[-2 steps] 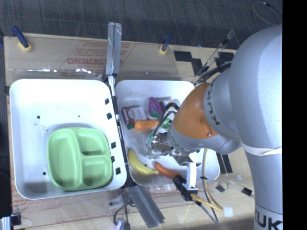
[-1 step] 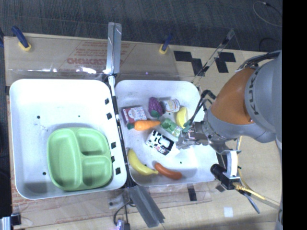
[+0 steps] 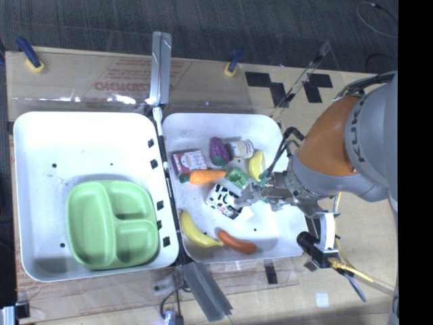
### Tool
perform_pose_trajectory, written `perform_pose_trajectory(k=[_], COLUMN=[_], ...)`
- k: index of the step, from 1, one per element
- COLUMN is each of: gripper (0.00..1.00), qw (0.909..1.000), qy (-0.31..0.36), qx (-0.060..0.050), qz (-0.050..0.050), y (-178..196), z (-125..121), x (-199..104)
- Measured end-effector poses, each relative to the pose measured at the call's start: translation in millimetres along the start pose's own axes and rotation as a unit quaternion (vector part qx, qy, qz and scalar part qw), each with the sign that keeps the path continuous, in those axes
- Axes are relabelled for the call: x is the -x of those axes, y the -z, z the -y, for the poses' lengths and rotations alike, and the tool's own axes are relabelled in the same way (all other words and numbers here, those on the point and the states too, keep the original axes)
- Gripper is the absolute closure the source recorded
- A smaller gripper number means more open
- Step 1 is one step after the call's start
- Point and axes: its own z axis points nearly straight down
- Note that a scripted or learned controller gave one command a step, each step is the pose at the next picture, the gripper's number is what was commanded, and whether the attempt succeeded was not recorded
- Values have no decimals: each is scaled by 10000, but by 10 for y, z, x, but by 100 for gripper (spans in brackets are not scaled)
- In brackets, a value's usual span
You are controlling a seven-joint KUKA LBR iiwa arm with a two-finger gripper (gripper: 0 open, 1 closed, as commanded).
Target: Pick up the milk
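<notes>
Black-and-white cow-patterned milk carton [image 3: 224, 200] lies tilted just below the orange toy carrot [image 3: 207, 177]. Gripper [image 3: 247, 193] sits right of carrot, touching carton's edge; opening cannot be told. Centre over carton before closing.

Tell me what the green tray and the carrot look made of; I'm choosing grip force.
The green tray looks like moulded plastic with a matte finish: uniform pale green, rounded compartment walls, soft highlights. The carrot looks like a toy, probably smooth plastic: flat, even orange with a slight sheen. Hardness can't be judged.
</notes>
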Motion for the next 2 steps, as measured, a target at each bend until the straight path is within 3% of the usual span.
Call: perform_pose_trajectory(k=[1,2], gripper=[0,0], qw=[9927,9767], qy=[-1207,-2148], qx=[-10,-16], qz=[1,-2], y=[-709,-736], z=[-616,-389], x=[-514,-268])
